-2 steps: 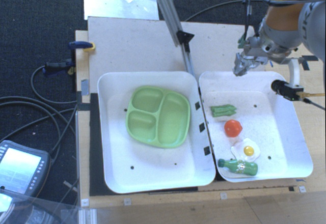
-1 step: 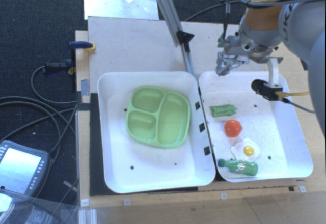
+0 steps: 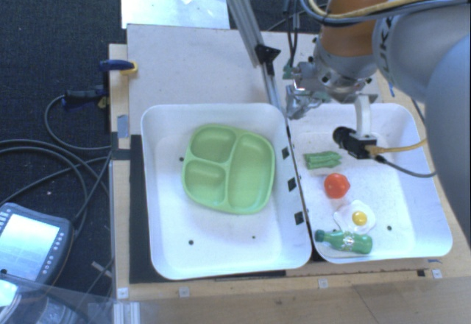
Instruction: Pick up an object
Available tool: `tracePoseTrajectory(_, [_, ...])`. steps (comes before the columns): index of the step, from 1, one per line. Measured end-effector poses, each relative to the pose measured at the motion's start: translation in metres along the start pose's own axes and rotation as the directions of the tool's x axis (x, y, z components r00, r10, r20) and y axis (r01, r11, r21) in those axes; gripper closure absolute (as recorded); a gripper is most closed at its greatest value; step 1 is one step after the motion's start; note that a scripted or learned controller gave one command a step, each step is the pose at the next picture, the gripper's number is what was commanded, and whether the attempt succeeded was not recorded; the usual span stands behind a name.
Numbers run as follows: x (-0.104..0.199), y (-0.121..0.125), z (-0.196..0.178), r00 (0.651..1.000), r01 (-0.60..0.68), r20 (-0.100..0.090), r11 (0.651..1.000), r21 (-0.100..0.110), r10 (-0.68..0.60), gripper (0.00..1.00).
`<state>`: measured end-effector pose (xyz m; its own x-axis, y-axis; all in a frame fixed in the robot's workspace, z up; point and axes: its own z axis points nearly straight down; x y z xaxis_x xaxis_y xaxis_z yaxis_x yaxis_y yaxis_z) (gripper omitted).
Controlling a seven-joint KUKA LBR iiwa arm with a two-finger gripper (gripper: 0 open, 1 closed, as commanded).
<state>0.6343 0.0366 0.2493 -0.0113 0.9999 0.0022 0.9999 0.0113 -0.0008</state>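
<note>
Tomato (image 3: 337,185) lay in right bin (image 3: 419,190), beans (image 3: 323,160) just above it; gripper (image 3: 298,105) hovered near bin's top-left corner, grip state unclear.

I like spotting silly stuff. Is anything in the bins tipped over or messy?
A little. The green bottle lies on its side at the near edge of the right bin, not standing up. The green divided plate sits a bit crooked in the left bin. Nothing looks spilled or broken.
</note>
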Motion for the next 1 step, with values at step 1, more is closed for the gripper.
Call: tracePoseTrajectory(1, [0.0553, -0.0002, 0.0138, 1.0, 0.0, 0.0, 1.0, -0.001, 0.0, 1.0])
